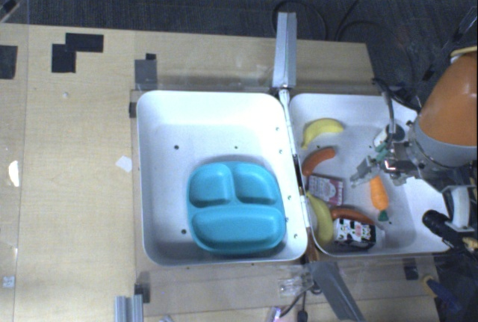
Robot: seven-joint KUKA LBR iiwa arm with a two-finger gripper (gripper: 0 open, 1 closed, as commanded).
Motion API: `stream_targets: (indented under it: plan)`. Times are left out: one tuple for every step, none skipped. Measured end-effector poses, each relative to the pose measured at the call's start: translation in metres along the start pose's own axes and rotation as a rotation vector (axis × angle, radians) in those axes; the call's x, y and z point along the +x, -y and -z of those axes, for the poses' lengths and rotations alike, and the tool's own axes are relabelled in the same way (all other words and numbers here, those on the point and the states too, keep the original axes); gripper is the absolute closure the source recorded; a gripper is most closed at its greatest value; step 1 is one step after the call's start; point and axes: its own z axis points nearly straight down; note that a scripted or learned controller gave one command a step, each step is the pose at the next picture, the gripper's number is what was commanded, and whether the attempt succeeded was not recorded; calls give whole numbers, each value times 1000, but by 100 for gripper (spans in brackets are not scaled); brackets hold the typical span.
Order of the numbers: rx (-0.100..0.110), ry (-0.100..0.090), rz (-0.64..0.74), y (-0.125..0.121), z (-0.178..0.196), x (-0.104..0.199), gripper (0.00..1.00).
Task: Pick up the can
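Camera view: gripper (386, 156) hovers above carrot (379, 193); can (353, 233) apart.

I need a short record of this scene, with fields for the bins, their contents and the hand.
left bin: holds a blue divided plate
right bin: holds two bananas, a sausage, a carrot, a can lying on its side
hand: above the right bin, beside the carrot, apart from the can
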Motion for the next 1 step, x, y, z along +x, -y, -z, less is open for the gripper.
stream_targets:
  plan:
    - [1,-1,70,13,-94,-90,0]
